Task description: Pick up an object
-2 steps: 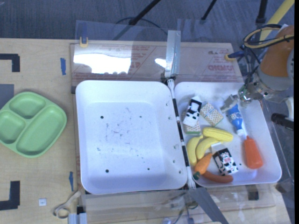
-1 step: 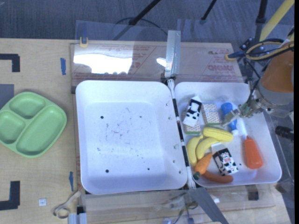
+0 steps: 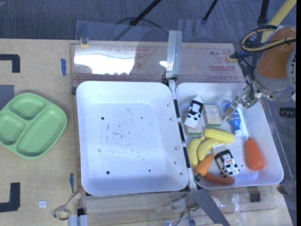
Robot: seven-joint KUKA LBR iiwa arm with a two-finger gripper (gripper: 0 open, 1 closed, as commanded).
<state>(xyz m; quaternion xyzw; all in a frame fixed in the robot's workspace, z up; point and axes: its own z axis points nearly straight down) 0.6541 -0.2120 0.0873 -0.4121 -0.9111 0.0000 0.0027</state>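
The pick looked barely begun: the gripper [image 3: 241,102] hung over the right bin [image 3: 273,173] just above a blue object [image 3: 234,122], its grasp impossible to tell, while every toy lay unlifted in that bin.

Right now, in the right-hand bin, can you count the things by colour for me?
Yellow: 3, corn and two bananas
Orange: 2
Red: 1
Black and white: 2
Blue: 1
Green-patterned: 1
Total: 10
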